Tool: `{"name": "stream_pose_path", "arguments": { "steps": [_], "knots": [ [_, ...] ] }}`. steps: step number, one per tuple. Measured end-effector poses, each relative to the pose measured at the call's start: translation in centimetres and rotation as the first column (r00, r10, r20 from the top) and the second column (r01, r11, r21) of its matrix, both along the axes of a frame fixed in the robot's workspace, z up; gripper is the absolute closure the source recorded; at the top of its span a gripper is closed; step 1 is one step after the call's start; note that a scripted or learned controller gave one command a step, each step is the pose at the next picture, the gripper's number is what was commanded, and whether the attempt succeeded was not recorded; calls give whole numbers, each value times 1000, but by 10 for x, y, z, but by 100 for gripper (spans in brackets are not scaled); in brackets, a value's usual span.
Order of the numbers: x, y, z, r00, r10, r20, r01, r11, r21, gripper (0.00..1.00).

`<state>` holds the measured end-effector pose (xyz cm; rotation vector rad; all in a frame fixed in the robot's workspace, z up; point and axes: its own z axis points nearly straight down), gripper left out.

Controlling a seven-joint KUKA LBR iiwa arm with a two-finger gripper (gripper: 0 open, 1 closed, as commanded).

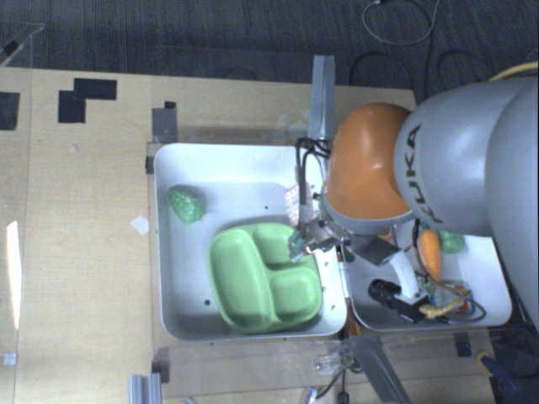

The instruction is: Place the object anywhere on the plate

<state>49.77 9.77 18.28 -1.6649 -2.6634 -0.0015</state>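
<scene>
jaws (301, 244) over green plate's (253, 280) right edge, left bin (181, 326) | grip state unclear | green lump (186, 205) far corner, apart

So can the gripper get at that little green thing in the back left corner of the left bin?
Probably yes. The small green object lies alone on the bare bin floor, apart from the green plate, with nothing over it. The gripper hovers at the plate's right edge.

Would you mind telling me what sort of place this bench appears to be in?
Most likely a robotics lab test cell: a KUKA arm reaches over two white bins, black marker patches sit on the wooden bench, and loose cables trail across grey carpet.
</scene>
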Motion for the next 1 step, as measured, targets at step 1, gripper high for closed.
{"name": "stream_pose_path", "arguments": {
  "steps": [1],
  "knots": [
    [21,11,94,1000,-18,3,18,1000,0,100]
  ]
}}
